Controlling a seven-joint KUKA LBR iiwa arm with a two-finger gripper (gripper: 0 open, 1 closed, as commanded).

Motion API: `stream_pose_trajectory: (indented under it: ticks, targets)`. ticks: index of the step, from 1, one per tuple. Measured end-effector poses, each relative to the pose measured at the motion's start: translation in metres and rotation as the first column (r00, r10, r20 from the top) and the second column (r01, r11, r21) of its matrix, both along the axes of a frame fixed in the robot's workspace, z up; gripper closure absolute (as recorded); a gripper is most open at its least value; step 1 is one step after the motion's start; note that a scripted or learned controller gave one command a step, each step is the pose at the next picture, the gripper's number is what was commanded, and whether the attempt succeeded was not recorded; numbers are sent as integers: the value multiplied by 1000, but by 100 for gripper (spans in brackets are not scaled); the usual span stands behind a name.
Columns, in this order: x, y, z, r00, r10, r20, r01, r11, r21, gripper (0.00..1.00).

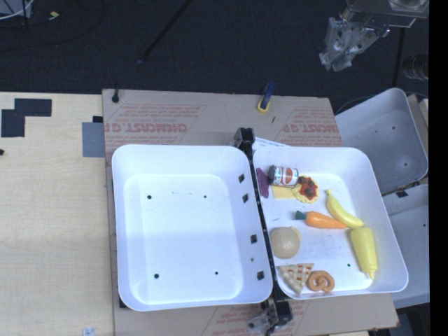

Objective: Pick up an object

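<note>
Nearest the front edge of the tabletop (63,243), in the right bin (378,180), lie a waffle wedge (295,276) and a small pretzel (321,282), with a round tan bun (285,242) just behind them against the divider. Farther back sit a corn cob (364,250), a carrot (323,220), a banana (342,211), a pizza slice (297,189) and a small can (283,176); the left bin (133,166) adjoins. High beyond the tabletop's far right corner hangs the tool (341,56), well apart from every object, and whether it is spread or pressed together I cannot tell.
</note>
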State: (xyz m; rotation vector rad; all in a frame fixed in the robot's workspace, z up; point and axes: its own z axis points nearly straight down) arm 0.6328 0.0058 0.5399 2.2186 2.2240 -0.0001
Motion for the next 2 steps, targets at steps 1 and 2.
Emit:
stream_pose_trajectory:
  ticks: [1,2]
  targets:
    - [-26,16,-151,1000,-4,-20,4,1000,0,100]
    - [-27,39,3,1000,1,7,-1,1000,1,100]
